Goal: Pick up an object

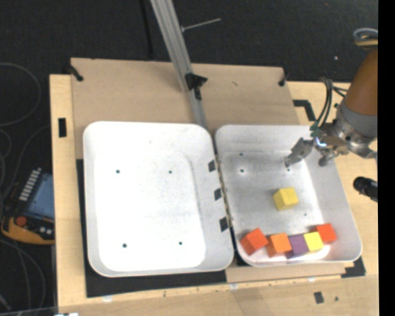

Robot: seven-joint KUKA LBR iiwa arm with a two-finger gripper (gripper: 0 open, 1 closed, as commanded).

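Arm poised over the right-hand bin, nothing picked yet

Desk (145,84) carries two bins; the right bin (250,143) holds a lone yellow cube (286,198) mid-floor and a front row of blocks (289,241). The hand (309,151), released and empty, hangs above the far side; descending there would likely close on bare floor.

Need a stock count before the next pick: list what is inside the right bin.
The right bin holds a yellow block alone mid-bin, and along the near wall a row: red block, orange block, purple block, yellow block, red-orange block. The tool covers some floor.
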